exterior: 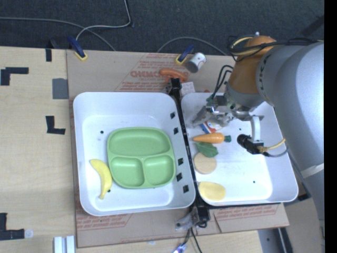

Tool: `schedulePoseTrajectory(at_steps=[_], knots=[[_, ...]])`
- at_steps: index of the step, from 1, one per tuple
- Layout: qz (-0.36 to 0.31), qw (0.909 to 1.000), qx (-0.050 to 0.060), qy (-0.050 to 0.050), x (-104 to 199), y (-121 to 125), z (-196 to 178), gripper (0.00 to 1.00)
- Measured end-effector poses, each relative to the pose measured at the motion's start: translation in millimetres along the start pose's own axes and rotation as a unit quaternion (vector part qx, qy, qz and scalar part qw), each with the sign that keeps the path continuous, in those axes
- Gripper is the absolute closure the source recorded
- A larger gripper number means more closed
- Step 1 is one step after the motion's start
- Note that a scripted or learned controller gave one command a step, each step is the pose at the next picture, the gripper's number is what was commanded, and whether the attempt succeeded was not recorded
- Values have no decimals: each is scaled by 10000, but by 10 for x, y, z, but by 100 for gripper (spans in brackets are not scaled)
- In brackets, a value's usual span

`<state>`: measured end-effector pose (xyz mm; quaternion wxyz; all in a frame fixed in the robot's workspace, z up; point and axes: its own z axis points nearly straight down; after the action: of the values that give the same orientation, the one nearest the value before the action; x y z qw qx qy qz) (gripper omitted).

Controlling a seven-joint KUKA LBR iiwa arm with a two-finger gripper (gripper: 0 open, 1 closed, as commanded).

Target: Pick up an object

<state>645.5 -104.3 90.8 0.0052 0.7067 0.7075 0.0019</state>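
In the right bin [263, 183] an orange carrot [209, 138] with a green tip lies near the left wall. Below it sit a green leafy piece [208, 149], a tan round cookie [205, 164] and a yellow oval piece [211, 191]. My gripper [213, 116] hangs just above the carrot, at the bin's upper left, with metal fingers pointing down-left. A small red and blue thing shows under the fingers. Nothing is visibly held between them.
The left bin [89, 115] holds a green divided plate [141, 157] and a yellow banana [102, 177] at its lower left. An orange sausage-like toy [172, 73] and a small grey cylinder [195, 62] lie on the cardboard behind the bins. The grey arm covers the right side.
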Motion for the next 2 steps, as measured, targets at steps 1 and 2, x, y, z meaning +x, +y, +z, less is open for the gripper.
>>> schedulePoseTrajectory(at_steps=[1,2], knots=[[-2,10000,-2,1,91,263,-1,0],[-14,10000,-52,4,55,180,-14,0]])
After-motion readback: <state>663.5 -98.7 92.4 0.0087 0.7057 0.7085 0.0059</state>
